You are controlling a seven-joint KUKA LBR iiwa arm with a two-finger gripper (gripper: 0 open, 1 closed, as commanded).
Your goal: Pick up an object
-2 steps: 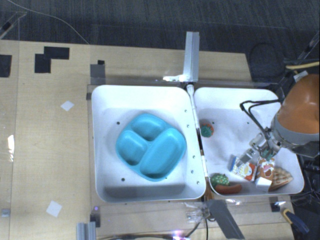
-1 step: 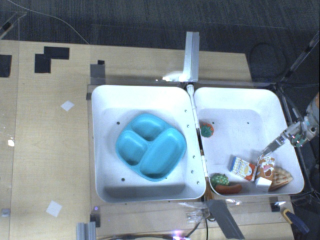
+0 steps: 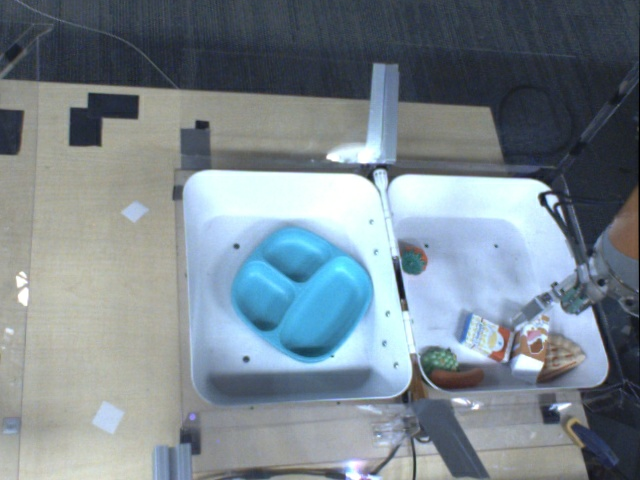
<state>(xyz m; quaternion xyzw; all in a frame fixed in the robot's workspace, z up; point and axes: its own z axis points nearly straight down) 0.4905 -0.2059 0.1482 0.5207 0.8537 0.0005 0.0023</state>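
**Tool low over right bin, near its right wall**

Desk (image 3: 90,298) carries 2 shallow white bins side by side. Left bin (image 3: 215,218) holds 1 blue divided plate (image 3: 302,293) with 3 compartments, lying about mid-bin, tilted diagonally.

Right bin (image 3: 470,218) holds the small items, mostly along its near edge:
- Small round item, green and orange (image 3: 411,260), close to the wall shared with the left bin, about halfway along it. Type not resolvable.
- Green leafy toy vegetable (image 3: 437,359) at the near-left corner, touching a reddish-brown sausage-shaped piece (image 3: 458,375) just beside it.
- Small carton, orange and white with print (image 3: 485,336), lying tilted, near the middle of the near edge.
- White and red packet (image 3: 531,348) just right of the carton; whether they touch cannot be told.
- Brown wedge, like a slice of bread or sandwich (image 3: 563,356), in the near-right corner, against the packet.

Arm enters from the right. Tool (image 3: 540,306) sits above the gap between carton and packet, close to the bin's right wall. Fingers appear as a slim pale point; nothing visible between them. Cannot tell whether the tool is released or clenched.
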